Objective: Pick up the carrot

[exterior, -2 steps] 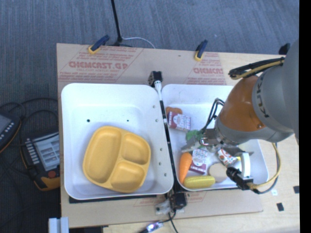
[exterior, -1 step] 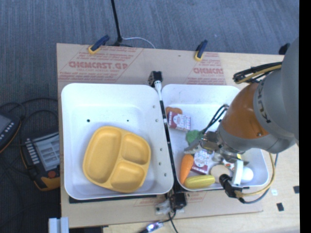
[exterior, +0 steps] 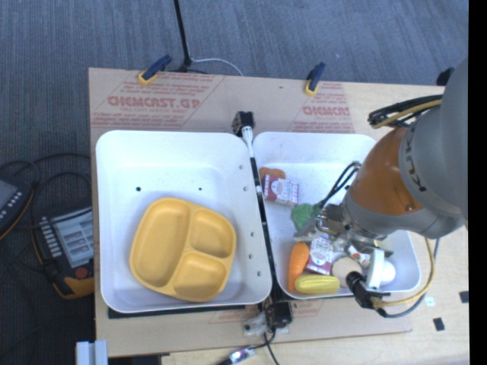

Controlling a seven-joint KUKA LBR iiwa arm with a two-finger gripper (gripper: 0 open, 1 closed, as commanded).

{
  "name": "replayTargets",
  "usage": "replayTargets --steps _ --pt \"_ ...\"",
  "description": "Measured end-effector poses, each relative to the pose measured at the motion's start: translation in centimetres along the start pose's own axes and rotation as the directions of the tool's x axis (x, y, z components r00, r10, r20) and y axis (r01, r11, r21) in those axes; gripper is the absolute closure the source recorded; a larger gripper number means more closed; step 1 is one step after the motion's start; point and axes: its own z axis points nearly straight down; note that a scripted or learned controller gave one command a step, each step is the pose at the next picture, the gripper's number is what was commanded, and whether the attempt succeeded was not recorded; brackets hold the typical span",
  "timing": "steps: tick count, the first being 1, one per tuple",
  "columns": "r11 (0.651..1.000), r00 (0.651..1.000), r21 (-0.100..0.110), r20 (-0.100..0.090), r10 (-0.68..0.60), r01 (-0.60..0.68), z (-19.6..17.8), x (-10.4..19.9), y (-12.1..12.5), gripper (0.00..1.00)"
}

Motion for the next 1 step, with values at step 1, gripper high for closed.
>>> replayTargets --steps 1 --pt "0.986 0.986 0.001 -0.001 0.165 -0.165 0.87 0.01 -0.14 1.00"
